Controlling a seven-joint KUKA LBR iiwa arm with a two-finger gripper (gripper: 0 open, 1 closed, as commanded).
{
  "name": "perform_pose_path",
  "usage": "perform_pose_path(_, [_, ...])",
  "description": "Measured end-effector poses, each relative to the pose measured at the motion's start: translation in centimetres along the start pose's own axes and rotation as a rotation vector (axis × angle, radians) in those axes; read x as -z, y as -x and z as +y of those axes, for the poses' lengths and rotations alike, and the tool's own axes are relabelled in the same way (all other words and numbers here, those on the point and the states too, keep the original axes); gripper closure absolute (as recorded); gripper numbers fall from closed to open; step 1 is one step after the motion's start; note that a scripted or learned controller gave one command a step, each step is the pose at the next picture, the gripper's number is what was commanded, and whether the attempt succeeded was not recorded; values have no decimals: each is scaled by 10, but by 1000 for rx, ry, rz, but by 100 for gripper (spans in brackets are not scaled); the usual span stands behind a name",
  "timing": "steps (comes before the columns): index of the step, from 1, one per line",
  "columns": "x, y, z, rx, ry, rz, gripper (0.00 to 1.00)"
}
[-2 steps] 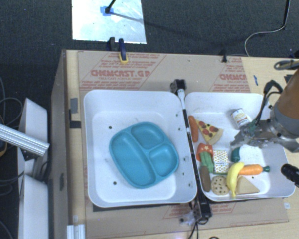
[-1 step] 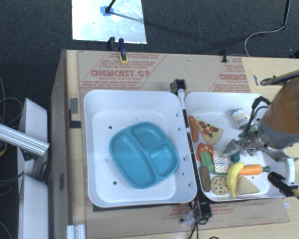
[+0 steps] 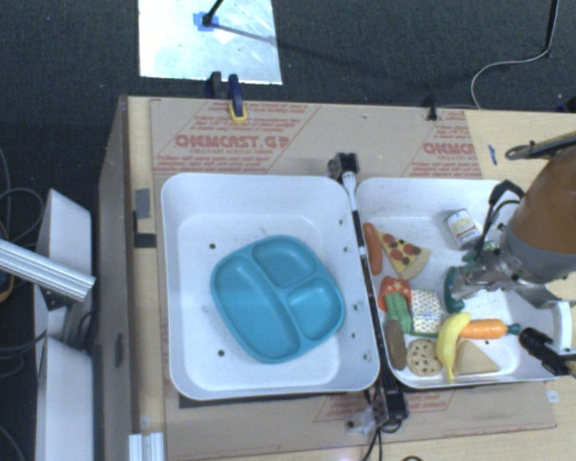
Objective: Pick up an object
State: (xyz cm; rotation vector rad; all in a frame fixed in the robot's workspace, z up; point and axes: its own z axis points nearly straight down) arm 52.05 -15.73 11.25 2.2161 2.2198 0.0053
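Down over the right bin (image 3: 432,192) hung the gripper (image 3: 466,284), its tip just above the toy banana (image 3: 450,339) and beside the carrot (image 3: 484,329); whether it was clenched or released, I could not tell. Nothing showed clearly in its grasp. Close to its left lay the pizza slice (image 3: 403,254), cracker (image 3: 424,308) and hot dog (image 3: 372,245). Across in the left bin (image 3: 197,219) sat the blue divided plate (image 3: 276,297).

We see a big round grey robot arm (image 3: 557,248) with a wide orange band (image 3: 547,205), a thin black cable (image 3: 499,205) looping beside it, and a small metal gripper (image 3: 466,281).
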Motion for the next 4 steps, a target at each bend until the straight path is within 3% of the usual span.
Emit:
perform_pose_path(1, [-1,0,-1,0,-1,0,0])
perform_pose_path(2, [-24,-7,-1,-1,3,1,0])
perform_pose_path(3, [-13,-8,0,0,6,3,100])
perform_pose_path(4, [54,-71,-21,2,-3,2,100])
